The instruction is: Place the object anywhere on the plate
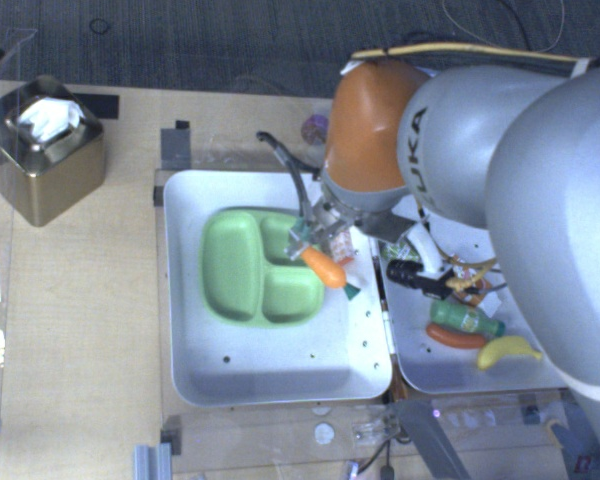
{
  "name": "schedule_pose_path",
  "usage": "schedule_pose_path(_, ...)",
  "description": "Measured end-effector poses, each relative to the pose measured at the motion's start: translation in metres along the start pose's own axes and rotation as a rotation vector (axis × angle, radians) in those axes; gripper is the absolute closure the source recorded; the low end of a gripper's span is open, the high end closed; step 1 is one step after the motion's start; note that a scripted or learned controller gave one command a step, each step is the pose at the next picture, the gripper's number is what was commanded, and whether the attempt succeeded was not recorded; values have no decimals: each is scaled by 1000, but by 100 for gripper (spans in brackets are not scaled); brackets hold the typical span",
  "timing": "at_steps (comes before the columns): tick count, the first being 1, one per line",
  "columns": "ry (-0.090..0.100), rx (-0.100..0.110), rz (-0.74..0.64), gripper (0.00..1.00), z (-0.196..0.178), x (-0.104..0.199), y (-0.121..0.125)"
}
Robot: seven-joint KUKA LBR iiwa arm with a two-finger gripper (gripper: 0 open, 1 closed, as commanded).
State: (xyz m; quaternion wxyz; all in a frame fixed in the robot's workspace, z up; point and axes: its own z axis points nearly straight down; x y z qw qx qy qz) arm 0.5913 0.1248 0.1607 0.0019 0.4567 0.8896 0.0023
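The tool pinches a small orange carrot toy at the right edge of the green plastic plate with sections. The big grey arm hides much of the right white bin.

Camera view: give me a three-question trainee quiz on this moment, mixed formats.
1. True or false: the orange carrot lies flat in the middle of the green plate.
2. Which bin holds the yellow banana? A) the left bin B) the right bin
3. Fill in: the plate is divided into ___ compartments.

Key: 1 false, the carrot sits at the claw, over the plate's right edge. 2 B, beside the green bottle. 3 three.
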Motion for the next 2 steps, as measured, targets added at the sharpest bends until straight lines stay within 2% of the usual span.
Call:
schedule_pose_path(1, -7, -11, -424, 100, 39, 13, 16)
schedule_pose_path(2, -12, -16, -422, 0, 39, 11, 17)
